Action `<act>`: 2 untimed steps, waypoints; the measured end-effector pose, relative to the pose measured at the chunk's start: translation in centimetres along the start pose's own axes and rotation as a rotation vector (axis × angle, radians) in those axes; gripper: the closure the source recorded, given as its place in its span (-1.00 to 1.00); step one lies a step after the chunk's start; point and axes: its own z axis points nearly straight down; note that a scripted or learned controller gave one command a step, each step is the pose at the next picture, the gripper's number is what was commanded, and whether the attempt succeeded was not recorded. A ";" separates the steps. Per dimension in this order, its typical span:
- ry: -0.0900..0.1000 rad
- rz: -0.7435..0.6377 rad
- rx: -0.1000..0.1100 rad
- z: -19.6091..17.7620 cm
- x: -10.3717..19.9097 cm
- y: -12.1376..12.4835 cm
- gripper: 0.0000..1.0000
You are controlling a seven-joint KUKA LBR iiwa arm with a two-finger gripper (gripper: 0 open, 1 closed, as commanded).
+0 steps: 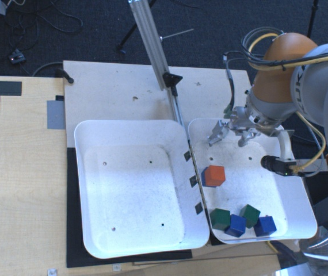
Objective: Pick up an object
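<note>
The left bin (130, 188) is smooth white plastic, speckled. In the right bin (293, 211), an orange cube (214, 176) sits mid-floor; green (220, 217) and blue blocks (264, 225) cluster at the near edge. Above the far end, the metal claw (231, 135) hangs released, grasping nothing.

Orange block (214, 176), 2 green (220, 218), 2 blue (264, 225), bins (129, 246) white w/ maybe specks.

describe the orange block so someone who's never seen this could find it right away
Look in the right-hand white bin, the one under the gripper. The orange block sits alone near that bin's left wall, about midway down. It is the only orange one; the green and blue blocks cluster along the near edge.
</note>
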 end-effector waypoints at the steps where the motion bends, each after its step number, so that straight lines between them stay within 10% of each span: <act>1: -0.007 0.008 -0.005 2.1 -6.9 4.0 -1.00; 2: -0.002 0.001 -0.004 1.8 -0.9 3.9 -1.00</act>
